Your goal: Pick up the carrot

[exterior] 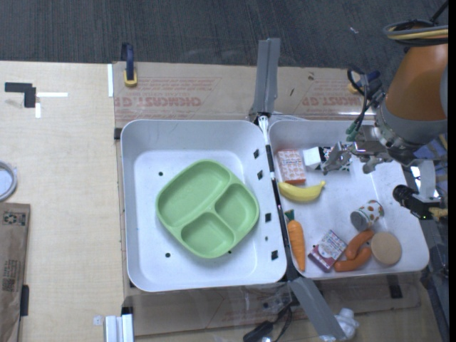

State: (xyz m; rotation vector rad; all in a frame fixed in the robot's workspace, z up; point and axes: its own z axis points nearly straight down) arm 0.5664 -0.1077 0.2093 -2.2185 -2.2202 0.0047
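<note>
The carrot (296, 245) lies in the right bin (406, 266), hard against that bin's left wall near its lower corner, lengthwise along the wall with its green stub at the upper end; it sits well below and to the left of the fingers (340, 159), which hang over the upper middle of the same bin and hold nothing (whether they stand apart or together cannot be told from here). Farthest left of the fingers, the pale wooden counter (57, 191) carries a brown paper bag (13, 262) at its edge, and then comes the left bin (139, 191) with a green three-compartment plate (206, 209) lying in its middle. Just left of the fingers lie a small red-and-white packet (291, 166) and a white block (311, 156), with a banana (302, 191) below them, between the fingers and the carrot. Below and to the right of the fingers are a small printed cup (365, 215) on its side, a red-and-white sachet (328, 250), an orange sausage-shaped piece (355, 252) and a tan round disc (385, 249). Behind both bins a cardboard sheet (178, 91) bears red lettering, upside down, reading roughly "CHEMCAST GP"; beyond it the floor is dark grey carpet (178, 13). The print on the packets is too small to read.
</note>
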